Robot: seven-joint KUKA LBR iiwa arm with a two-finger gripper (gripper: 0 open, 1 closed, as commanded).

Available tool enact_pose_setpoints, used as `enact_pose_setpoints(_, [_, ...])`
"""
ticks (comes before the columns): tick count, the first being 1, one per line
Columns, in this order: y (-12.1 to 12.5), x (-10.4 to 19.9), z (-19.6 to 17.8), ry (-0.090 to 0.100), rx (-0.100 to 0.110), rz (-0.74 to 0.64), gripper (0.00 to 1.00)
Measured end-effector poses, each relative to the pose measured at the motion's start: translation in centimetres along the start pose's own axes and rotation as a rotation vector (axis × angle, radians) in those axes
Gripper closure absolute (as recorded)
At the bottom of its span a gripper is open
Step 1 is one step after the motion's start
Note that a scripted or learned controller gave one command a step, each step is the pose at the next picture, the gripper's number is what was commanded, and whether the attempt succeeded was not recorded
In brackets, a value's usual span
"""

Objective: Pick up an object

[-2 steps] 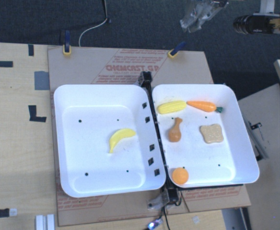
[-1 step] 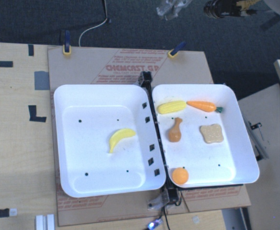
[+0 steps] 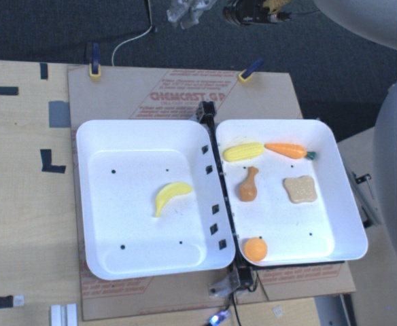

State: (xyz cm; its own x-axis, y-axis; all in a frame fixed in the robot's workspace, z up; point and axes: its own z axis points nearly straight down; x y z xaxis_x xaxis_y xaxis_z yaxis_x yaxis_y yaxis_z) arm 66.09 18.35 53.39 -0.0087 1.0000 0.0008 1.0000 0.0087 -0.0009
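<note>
Above the bins at the view's top edge, the gripper [image 3: 193, 2] hangs blurred; whether it is parted or closed I cannot tell. Nothing appears lifted yet, so the pick remains. Well below it lie a banana [image 3: 170, 195], corn cob [image 3: 243, 152], carrot [image 3: 287, 150], drumstick [image 3: 248, 185], bread slice [image 3: 300, 189] and orange [image 3: 255, 249], none blocked.

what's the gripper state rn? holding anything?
Gripper: up above the far edge of the bench, blurred; open or closed cannot be told. Nothing visible between its fingers.
</note>
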Motion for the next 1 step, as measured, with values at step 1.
enact_pose_setpoints(1, [0.74,5.33,0.05,0.000,0.000,0.003,1.00])
